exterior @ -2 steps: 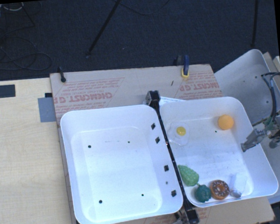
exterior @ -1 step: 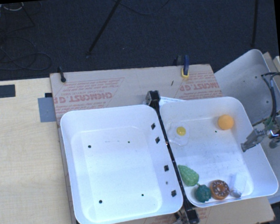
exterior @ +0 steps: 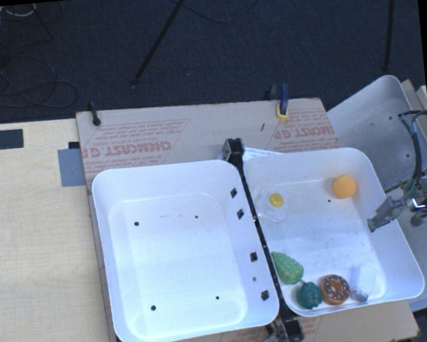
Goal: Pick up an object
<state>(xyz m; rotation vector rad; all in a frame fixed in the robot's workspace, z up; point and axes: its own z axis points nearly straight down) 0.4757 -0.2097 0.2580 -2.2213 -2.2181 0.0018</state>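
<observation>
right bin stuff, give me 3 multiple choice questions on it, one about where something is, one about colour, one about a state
1. Where in the right bin is the orange ball?
A. far side, toward the arm
B. near edge beside the doughnut
C. against the divider

2. What colour is the toy just left of the doughnut?
A. red
B. dark teal
C. white

3. How does the gripper stand relative to the objects?
A. pressed onto the ball
B. lifting the doughnut
C. at the bin's right wall, touching none of them

Answers:
1. A, the ball lies in the far part of the bin, toward the right wall.
2. B, a dark teal lump sits beside the doughnut, just below a light green leafy piece.
3. C, the gripper sits by the right rim, apart from every object.
</observation>
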